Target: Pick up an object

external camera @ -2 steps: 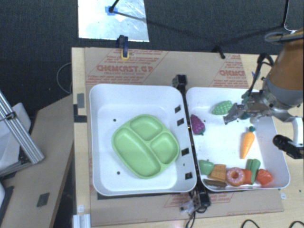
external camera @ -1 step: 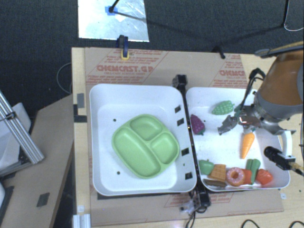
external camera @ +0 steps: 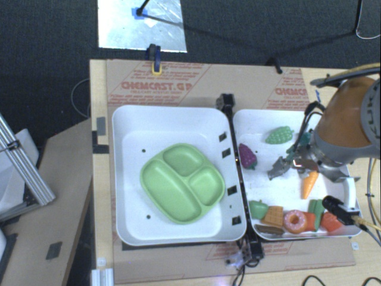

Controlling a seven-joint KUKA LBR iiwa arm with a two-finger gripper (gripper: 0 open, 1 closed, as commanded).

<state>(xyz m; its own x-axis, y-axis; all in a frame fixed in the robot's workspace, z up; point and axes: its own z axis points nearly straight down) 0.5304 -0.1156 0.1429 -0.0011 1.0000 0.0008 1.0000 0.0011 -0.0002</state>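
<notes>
Reaching in from the right, the arm point(external camera: 351, 124) has its claw point(external camera: 284, 164) low over the right bin point(external camera: 262, 121), so the step in hand looks like the approach to a grasp, not yet a lift. The dark grey fingers point left and down toward bare white floor in the middle of that bin. I cannot tell how wide they stand, and nothing is visibly caught between them.

Candidate objects lie all around. An orange carrot point(external camera: 309, 183) sits just right of the claw, close under the wrist. A purple fruit point(external camera: 247, 157) lies to its left, against the divider between the bins. A green bumpy piece point(external camera: 279, 136) lies farther back. Along the near edge runs a row: a green piece point(external camera: 258, 208), a tan waffle-like piece point(external camera: 274, 216), a pink doughnut point(external camera: 294, 221), and red and green bits point(external camera: 324, 216) at the right end.

By my reading, the claw is between things rather than over one, so the next move calls for centring on a single target, probably the carrot or the purple fruit, descending to straddle it, then closing and lifting straight up.

The left bin point(external camera: 128, 159) holds a green divided plate point(external camera: 182, 183), well apart from the action. Both bins rest on the desk point(external camera: 172, 85).

The wrist and orange band cover the right bin's right side, the arm is cut off at the frame's right, and the near-row pieces crowd together so their outlines blur.
</notes>
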